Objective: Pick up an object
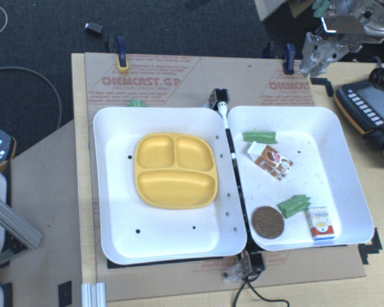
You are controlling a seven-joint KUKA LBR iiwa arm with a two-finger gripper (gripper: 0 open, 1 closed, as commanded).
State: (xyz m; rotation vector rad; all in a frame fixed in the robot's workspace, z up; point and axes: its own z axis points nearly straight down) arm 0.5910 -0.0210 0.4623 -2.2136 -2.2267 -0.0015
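Gripper [315,61] hangs above the bench beyond the far rim of the right bin [345,146]; whether it is spread or pressed together I cannot tell. Nearest it, inside that bin by the far wall, lies a green stick [259,135]. It seems light and stiff; best taken across its narrow middle.

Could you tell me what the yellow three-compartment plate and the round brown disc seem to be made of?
The yellow three-compartment plate in the left white bin looks like moulded plastic: even colour, rounded dividers, a soft satin sheen. The round brown disc in the right white bin looks matte and finely speckled, perhaps cork, felt or a toy patty; the view leaves that open.
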